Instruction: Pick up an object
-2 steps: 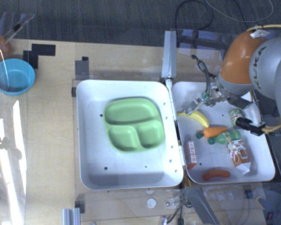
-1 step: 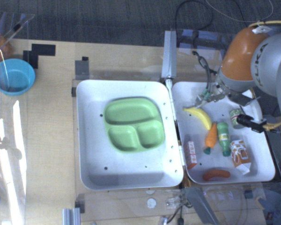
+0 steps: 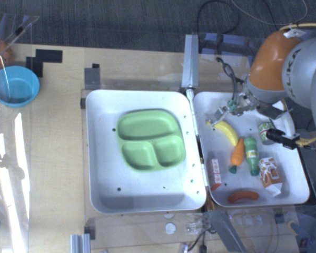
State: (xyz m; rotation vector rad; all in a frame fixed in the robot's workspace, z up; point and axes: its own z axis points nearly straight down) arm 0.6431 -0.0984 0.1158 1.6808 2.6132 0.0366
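My gripper (image 3: 221,115) hangs over the back left part of the right bin (image 3: 300,194), at the end of the grey arm with the orange band. Its tip is just above the upper end of a yellow banana (image 3: 228,132), close to it; contact cannot be made out. In front of the banana lie an orange carrot (image 3: 237,153) and a green bottle (image 3: 251,155) side by side. A small green can (image 3: 264,130) stands to the right of them. Nothing can be seen held in the gripper.
The right bin also holds a brown and white carton (image 3: 269,174), a red sausage (image 3: 242,196) and a red and white packet (image 3: 215,173). A green divided plate (image 3: 150,139) lies in the left bin (image 3: 102,194). A blue bowl (image 3: 16,86) stands far left on the bench.
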